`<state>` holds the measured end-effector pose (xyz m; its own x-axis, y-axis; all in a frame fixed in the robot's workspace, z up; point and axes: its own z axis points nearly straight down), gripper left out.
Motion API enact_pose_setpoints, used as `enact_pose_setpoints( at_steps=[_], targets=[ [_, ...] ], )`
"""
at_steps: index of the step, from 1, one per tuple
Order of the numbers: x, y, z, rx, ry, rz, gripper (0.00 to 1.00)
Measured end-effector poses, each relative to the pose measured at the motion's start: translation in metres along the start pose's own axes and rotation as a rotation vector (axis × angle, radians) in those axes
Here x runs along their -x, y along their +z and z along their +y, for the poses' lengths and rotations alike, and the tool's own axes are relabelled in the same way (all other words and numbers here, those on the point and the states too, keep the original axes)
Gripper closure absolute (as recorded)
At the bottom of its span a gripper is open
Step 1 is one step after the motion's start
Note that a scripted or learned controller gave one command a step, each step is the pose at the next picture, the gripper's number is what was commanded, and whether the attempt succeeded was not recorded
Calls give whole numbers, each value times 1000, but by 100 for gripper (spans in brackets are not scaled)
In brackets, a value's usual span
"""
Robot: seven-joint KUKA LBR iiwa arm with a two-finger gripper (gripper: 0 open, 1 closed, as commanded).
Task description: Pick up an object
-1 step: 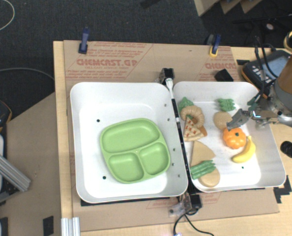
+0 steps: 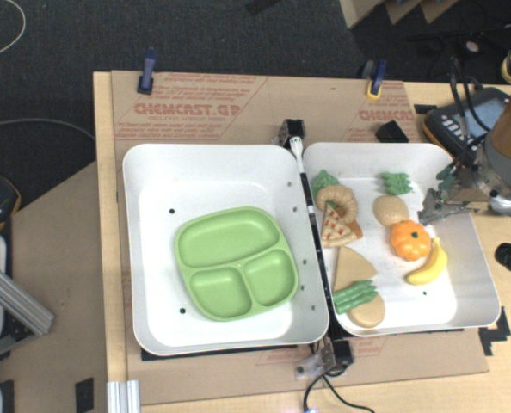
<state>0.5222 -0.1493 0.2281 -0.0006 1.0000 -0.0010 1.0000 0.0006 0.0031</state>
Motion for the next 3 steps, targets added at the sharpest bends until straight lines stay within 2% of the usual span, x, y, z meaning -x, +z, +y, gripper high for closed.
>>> enact_pose_setpoints(
  at_steps=[1, 2, 3],
  targets=[
    [-6, 150, -46, -10, 3, 4, 100],
    [-6, 133, -43, 0, 2, 0, 100],
    [-90, 38, -7, 8, -9, 1, 100]
  ],
)
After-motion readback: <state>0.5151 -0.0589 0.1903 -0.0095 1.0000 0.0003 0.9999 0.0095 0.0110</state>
